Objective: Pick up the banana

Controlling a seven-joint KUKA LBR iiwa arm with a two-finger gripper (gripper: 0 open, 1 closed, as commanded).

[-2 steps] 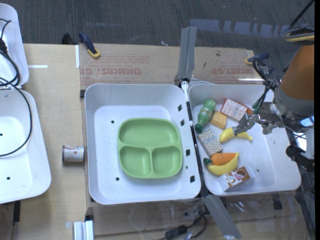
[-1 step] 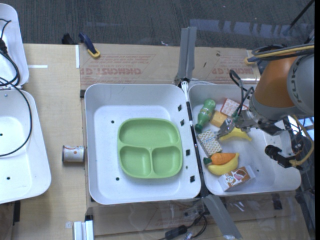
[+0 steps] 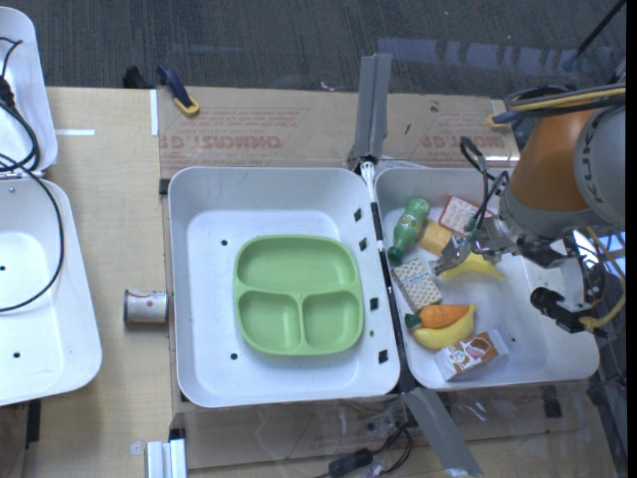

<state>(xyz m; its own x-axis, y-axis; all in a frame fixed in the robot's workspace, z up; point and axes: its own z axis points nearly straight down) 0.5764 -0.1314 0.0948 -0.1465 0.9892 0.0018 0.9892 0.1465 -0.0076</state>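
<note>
The banana (image 3: 482, 268), a small yellow crescent, lies in the right bin (image 3: 557, 352) near its middle. My gripper (image 3: 454, 257) reaches in from the right and sits low over the banana's left end, touching or nearly touching it. The wrist above hides part of that end. I see no gap between the banana and the bin floor.
Around the gripper in the right bin are a green bottle (image 3: 408, 226), a yellow block (image 3: 435, 237), a pink box (image 3: 460, 213), a checkered packet (image 3: 417, 285), an orange carrot (image 3: 445, 316) on a yellow piece (image 3: 438, 337), and a carton (image 3: 470, 355). The left bin holds a green divided plate (image 3: 299, 294).
</note>
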